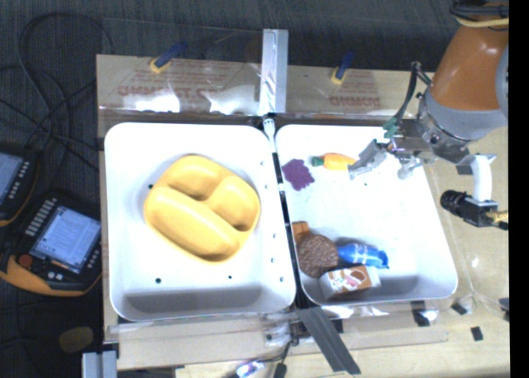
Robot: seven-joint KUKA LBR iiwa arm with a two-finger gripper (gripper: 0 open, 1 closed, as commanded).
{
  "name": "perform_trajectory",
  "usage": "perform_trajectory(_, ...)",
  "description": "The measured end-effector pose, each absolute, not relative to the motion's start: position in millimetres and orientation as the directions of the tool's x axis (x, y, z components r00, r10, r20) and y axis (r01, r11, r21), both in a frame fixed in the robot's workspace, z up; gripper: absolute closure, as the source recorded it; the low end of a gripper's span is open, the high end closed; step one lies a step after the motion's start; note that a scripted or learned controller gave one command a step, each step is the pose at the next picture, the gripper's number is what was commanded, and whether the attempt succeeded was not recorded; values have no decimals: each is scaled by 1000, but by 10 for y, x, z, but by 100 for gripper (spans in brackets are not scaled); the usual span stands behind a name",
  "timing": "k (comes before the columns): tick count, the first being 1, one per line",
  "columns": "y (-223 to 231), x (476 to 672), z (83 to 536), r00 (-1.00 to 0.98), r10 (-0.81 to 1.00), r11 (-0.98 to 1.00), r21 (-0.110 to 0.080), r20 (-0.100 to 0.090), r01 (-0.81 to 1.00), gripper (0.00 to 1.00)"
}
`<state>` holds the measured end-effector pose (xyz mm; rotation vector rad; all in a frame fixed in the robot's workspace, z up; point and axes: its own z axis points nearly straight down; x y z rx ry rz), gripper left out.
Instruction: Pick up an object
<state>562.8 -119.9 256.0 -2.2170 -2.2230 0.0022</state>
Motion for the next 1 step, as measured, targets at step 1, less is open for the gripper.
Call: perform_trajectory(1,-955,6307,2113,85,996,-85,-4,1,996,0)
